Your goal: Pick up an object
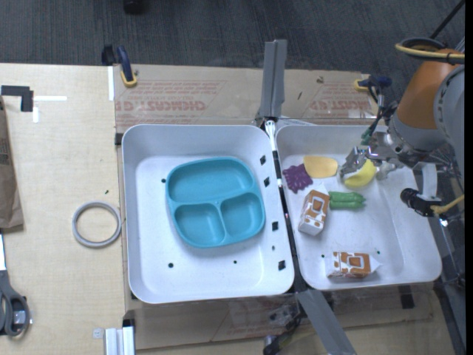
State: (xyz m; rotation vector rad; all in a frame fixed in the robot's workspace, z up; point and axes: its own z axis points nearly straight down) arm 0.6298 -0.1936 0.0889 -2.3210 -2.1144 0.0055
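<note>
Task looks approx. halfway: hand [360, 161] is down in the right bin [414, 261], right at the yellow lemon-like fruit [360, 174], which sits just below it on the bin floor, not lifted. Can't tell if hand is clenched or released. Left to do: secure grip, lift. Same bin, left of hand: yellow chip [320, 166], purple grapes [296, 177]; below: green veg [346, 200], 2 small cartons [314, 212] [352, 265]. Left bin [140, 220], well left of hand: teal divided tray [216, 200].

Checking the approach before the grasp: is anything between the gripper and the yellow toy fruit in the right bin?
Nothing visible is. The gripper is right at the yellow toy fruit in the right white bin. The flat yellow piece and the green toy vegetable lie beside it, not between.
</note>
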